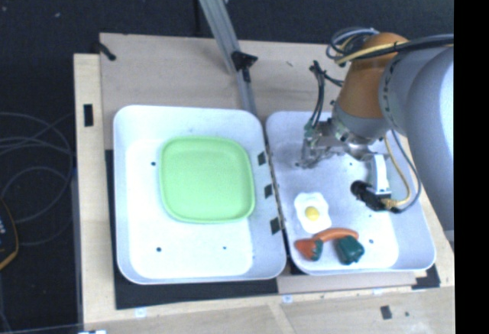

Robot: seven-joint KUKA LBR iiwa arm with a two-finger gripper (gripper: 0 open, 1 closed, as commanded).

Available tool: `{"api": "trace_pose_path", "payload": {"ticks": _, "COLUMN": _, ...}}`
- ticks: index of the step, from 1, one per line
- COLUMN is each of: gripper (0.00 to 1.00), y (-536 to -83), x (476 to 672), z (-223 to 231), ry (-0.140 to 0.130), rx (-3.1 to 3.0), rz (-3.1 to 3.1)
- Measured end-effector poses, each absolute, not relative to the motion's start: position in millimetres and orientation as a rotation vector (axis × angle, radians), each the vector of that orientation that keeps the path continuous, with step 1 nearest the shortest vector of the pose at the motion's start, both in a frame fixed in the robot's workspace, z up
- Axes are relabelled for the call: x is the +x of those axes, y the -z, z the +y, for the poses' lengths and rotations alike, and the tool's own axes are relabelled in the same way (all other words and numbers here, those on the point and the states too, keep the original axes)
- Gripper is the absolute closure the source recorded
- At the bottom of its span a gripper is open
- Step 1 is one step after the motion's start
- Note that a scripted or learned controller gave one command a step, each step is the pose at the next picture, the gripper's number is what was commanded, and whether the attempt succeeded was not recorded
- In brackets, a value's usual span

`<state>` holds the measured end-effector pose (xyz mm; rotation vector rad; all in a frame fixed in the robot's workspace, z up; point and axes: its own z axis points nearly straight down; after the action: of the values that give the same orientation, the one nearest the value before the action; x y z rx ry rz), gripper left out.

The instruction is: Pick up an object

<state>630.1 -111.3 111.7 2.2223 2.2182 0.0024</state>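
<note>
The fingers (309,158) are lowered into the right bin (405,248); their spread cannot be told. A fried egg (312,212), sausage (335,235) and green object (351,249) lie nearby. A green plate (206,179) is held by the left bin (134,172).

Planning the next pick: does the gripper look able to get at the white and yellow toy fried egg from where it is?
Probably yes. The gripper sits in the same right bin, and the toy fried egg lies uncovered with bare floor between them.
</note>
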Motion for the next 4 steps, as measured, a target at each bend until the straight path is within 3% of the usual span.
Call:
{"api": "trace_pose_path", "payload": {"ticks": 2, "gripper": 1.0, "y": -225.6, "x": 625.4, "z": -113.5, "ry": -0.006, "rx": 2.219, "rz": 2.218}}
{"api": "trace_pose_path", "payload": {"ticks": 4, "gripper": 1.0, "y": -220.9, "x": 608.2, "z": -8.9, "ry": -0.002, "rx": 2.216, "rz": 2.227}}
